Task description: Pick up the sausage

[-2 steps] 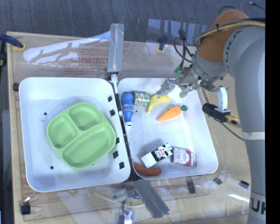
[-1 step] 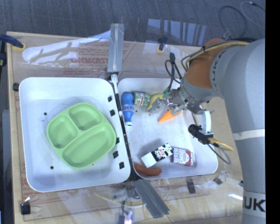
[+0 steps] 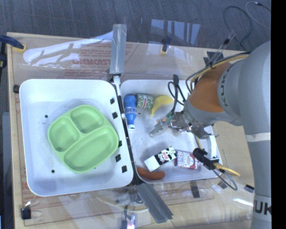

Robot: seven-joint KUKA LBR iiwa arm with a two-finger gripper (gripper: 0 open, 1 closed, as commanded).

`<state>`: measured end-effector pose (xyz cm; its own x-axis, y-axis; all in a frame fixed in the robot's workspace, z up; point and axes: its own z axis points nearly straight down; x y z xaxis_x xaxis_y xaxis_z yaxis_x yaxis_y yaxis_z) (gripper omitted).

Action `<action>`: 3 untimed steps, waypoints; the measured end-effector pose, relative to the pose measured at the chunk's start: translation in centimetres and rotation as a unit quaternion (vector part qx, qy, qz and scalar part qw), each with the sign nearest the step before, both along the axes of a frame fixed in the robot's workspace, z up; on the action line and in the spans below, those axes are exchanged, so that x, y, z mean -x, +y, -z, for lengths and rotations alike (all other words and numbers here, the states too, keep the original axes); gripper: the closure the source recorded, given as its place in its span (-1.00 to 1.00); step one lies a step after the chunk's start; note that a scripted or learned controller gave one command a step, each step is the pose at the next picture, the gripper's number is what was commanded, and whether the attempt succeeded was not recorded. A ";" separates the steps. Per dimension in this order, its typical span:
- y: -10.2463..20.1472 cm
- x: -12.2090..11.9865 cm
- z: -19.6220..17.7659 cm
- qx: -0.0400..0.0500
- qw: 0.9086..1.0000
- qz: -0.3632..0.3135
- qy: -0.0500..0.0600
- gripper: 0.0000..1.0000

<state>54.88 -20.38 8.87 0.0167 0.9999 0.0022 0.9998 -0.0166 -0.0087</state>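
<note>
Two white bins sit side by side on one worktop (image 3: 62,199): the left bin (image 3: 33,175) and the right bin (image 3: 148,87). The left bin holds one green plate (image 3: 83,137) with three compartments. The right bin holds six things: one sausage (image 3: 150,174), one blue bottle (image 3: 130,108), one small green can (image 3: 145,101), one banana (image 3: 160,103), one black-and-white carton (image 3: 161,159) and one red-and-white packet (image 3: 186,160). One arm (image 3: 238,94) with one claw (image 3: 158,127) reaches in.
</note>
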 end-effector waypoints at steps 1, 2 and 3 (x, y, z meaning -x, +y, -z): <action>-0.1 0.1 -0.7 -0.001 1.000 -0.002 0.003 1.00; 1.5 -1.8 -8.7 0.000 1.000 -0.012 -0.001 1.00; -0.8 6.5 -17.3 0.001 0.999 0.032 -0.001 1.00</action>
